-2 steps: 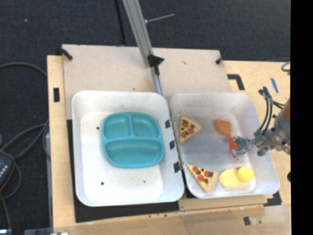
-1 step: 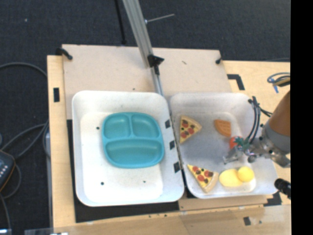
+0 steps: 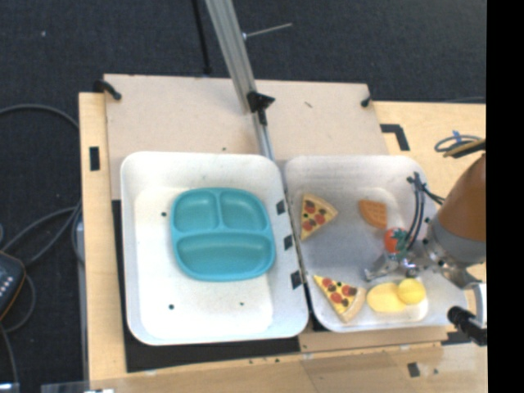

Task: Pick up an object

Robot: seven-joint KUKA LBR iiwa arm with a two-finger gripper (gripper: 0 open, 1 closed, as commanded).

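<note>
Nearest, front of the right bin: a yellow lumpy toy is seen against the near wall, with a pizza slice lying just to its left, its point turned toward the bin's left wall.
Right bin: a shallow white tray is seen on the right half of the bench, touching its neighbour along the middle.
Gripper: it is lowered into the right bin just above the yellow toy and beside a small red-and-green piece; whether it is spread or clenched cannot be told, and nothing is seen held in it.
Arm: the orange band is seen at the right edge of the view, with cables running down to the wrist.
Middle of the right bin: an orange biscuit-like piece is laid near the centre, well apart from the yellow toy.
Second pizza slice: it is placed farther back, close to the left wall.
Left bin: a teal divided plate with three compartments is set flat in its middle.
Bench: a slanted metal rail is mounted beyond the bins.
</note>
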